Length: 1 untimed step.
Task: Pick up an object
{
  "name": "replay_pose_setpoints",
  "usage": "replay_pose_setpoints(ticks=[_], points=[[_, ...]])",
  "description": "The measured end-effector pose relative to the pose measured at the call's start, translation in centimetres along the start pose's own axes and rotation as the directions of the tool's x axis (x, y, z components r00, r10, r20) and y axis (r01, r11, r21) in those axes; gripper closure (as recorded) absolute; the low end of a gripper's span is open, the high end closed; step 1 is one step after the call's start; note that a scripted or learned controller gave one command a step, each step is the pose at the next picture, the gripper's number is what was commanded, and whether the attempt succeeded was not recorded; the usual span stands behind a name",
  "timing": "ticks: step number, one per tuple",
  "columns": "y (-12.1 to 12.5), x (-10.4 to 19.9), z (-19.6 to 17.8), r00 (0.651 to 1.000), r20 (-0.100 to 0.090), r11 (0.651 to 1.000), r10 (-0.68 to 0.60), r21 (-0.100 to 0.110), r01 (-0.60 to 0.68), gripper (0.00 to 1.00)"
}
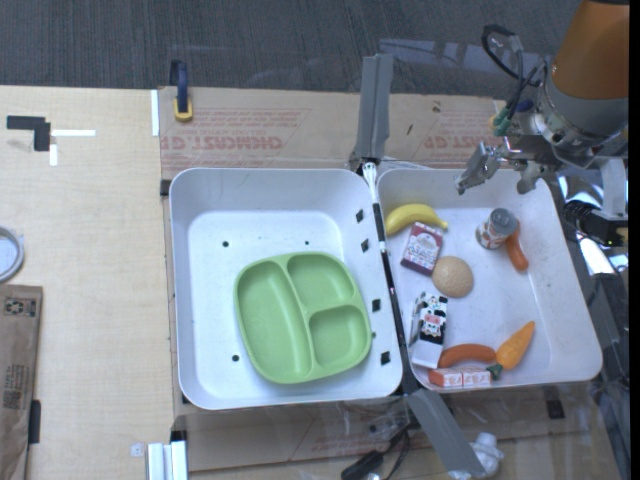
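Orange carrot point(516, 346) well apart from raised gripper point(505, 171).

This looks like a robotics lab or test cell, not a home. A light wooden bench point(80, 228) carries two shallow white bins point(185, 268) set side by side, lined up over flattened printed cardboard point(260, 128) and held by a clamp point(180, 88). A grey and orange arm point(590, 58) with loose cables reaches in from the right. One bin holds a green divided plate point(303, 315), the other toy food such as a banana point(413, 216) and a carrot point(516, 345). Grey carpet point(250, 18) lies beyond the bench.
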<state>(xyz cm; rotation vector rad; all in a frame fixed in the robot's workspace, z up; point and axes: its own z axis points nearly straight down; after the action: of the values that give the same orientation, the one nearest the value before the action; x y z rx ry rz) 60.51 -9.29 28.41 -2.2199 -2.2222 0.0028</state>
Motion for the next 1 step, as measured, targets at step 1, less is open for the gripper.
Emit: replay_pose_setpoints(ticks=[1], points=[[0.06, -0.07, -0.89, 1.0, 0.001, 1.0, 0.0, 0.0, 0.0, 1.0]])
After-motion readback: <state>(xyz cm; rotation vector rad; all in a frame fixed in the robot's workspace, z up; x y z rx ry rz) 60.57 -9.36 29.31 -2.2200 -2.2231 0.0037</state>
